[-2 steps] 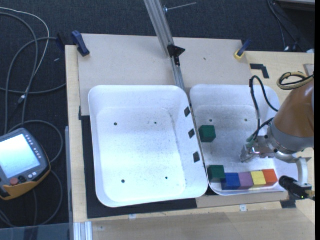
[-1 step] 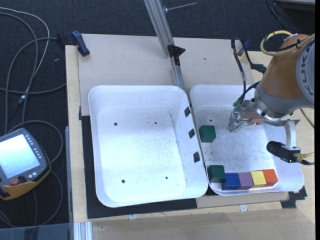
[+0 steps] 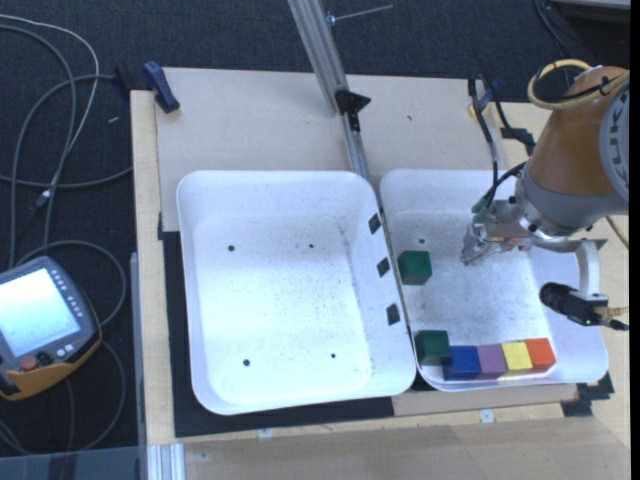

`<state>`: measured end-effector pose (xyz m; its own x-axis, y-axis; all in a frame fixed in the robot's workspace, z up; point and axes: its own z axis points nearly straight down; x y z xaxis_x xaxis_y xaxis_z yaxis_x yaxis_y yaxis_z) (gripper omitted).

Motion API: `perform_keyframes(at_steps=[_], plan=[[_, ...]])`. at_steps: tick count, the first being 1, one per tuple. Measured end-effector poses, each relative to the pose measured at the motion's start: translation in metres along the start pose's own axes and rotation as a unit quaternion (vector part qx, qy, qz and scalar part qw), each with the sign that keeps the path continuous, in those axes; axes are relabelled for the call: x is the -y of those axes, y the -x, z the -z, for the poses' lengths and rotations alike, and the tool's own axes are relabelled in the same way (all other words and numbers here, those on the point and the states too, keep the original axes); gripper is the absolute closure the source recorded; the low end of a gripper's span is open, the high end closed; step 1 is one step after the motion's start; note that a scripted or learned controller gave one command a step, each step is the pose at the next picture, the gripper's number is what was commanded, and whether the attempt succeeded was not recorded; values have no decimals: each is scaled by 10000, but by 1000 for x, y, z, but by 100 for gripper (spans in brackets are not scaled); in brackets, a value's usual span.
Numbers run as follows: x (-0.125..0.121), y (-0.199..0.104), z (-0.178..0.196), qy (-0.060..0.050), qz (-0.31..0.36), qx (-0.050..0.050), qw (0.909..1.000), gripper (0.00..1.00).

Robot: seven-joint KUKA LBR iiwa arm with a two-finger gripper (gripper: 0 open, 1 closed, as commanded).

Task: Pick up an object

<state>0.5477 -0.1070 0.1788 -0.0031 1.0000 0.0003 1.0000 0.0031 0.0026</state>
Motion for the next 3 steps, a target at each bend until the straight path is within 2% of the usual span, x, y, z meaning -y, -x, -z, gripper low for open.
perform_keyframes(at_steps=[3], plan=[[-2, -1, 32, 25, 19, 8, 10000, 100]])
